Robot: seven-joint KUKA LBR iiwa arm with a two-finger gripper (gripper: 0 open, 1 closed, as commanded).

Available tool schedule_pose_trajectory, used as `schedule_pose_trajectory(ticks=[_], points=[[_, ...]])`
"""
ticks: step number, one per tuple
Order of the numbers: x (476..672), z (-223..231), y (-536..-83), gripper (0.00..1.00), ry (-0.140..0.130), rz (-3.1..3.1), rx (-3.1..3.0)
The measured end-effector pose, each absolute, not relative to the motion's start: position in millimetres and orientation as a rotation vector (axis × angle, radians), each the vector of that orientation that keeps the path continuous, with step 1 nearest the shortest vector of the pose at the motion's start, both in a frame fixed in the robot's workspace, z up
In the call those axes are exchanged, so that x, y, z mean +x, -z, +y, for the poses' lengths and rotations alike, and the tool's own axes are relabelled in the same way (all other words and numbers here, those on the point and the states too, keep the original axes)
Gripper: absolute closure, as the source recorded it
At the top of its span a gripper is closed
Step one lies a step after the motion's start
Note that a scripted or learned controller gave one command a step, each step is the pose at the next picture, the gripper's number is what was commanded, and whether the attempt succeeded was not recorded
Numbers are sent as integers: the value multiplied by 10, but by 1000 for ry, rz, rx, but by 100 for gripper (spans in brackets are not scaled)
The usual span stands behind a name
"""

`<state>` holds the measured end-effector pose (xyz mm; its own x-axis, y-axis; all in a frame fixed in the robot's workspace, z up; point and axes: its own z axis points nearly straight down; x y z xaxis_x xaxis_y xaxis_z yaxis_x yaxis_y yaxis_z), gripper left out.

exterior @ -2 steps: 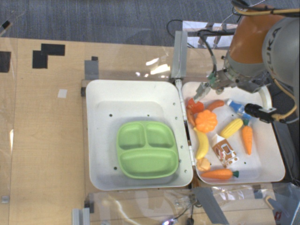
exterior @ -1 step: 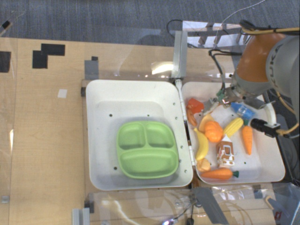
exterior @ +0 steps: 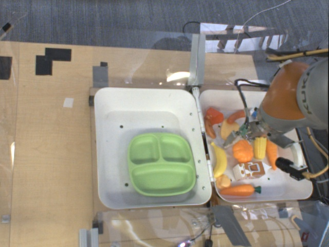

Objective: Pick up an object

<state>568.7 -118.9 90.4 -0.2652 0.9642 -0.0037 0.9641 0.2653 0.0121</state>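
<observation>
The right bin (exterior: 303, 192) holds several toy foods. Among them are an orange fruit (exterior: 242, 152), a yellow corn cob (exterior: 260, 147), a banana (exterior: 220, 159), a long carrot (exterior: 237, 191) and a white box with brown print (exterior: 250, 170). A red piece (exterior: 213, 118) and a pale yellow wedge (exterior: 226, 130) lie at the bin's far left. My gripper (exterior: 242, 134) hangs low over the bin, just above the orange fruit and beside the pale wedge. Nothing can be seen held in it.
The left bin (exterior: 110, 107) holds a green divided plate (exterior: 161, 163). A metal divider (exterior: 197, 68) runs between the bins. The arm's orange band (exterior: 282, 89) and grey body cover the right bin's far right part. A second orange carrot (exterior: 271, 154) lies beside the corn.
</observation>
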Motion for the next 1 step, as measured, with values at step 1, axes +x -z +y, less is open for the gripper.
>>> schedule_pose_trajectory(ticks=[1], points=[[6100, -1555, -1329, 0, -6, 2519, 1864]])
